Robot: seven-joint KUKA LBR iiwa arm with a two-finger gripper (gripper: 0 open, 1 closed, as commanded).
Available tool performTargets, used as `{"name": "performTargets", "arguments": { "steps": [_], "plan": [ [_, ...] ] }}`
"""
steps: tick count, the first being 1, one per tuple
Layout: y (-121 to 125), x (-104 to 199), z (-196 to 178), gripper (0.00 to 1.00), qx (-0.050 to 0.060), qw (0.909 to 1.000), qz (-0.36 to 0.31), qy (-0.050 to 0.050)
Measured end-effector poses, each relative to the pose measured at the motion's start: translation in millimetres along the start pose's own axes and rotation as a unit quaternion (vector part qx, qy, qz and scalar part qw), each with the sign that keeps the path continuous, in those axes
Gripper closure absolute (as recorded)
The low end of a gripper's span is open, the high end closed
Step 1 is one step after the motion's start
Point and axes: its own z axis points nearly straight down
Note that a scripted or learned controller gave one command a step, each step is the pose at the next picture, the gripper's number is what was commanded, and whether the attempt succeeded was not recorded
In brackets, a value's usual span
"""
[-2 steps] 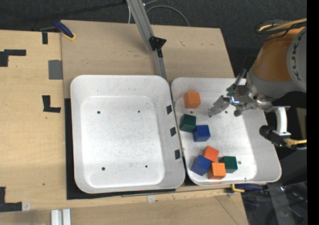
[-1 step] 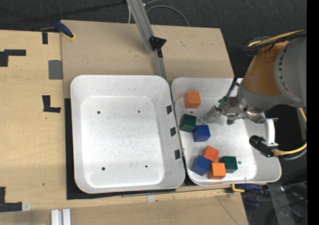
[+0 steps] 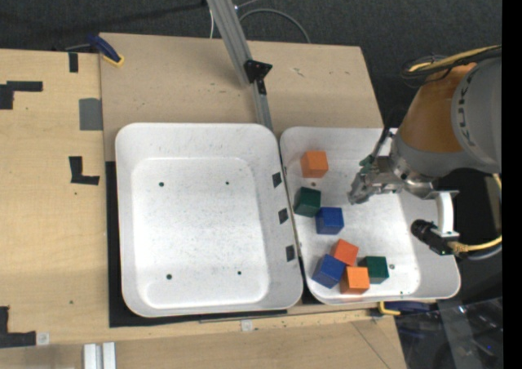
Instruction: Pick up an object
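Seven blocks are seen in the right bin (image 3: 424, 277): an orange block (image 3: 315, 163) at the top, a green block (image 3: 307, 202) and a blue block (image 3: 329, 220) in the middle, four more clustered below. The gripper (image 3: 363, 188) is placed above bare floor; its state cannot be told

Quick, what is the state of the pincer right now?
Pincer: over the right bin, nothing seen between its tips; open or closed cannot be told.

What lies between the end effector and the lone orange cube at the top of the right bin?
Bare white bin floor separates the end effector from the orange cube in the camera view.
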Motion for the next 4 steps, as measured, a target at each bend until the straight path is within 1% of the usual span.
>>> {"name": "performTargets", "arguments": {
  "steps": [1,2,3,4],
  "plan": [
    [3,4,-43,1.0,-0.003,1.0,0.0,-0.001],
    [5,-5,-102,1.0,-0.004,1.0,0.001,-0.001],
    [5,-4,-111,1.0,-0.001,1.0,0.001,0.0],
    [9,57,-101,1.0,0.0,1.0,-0.002,0.0]
  ]
}}
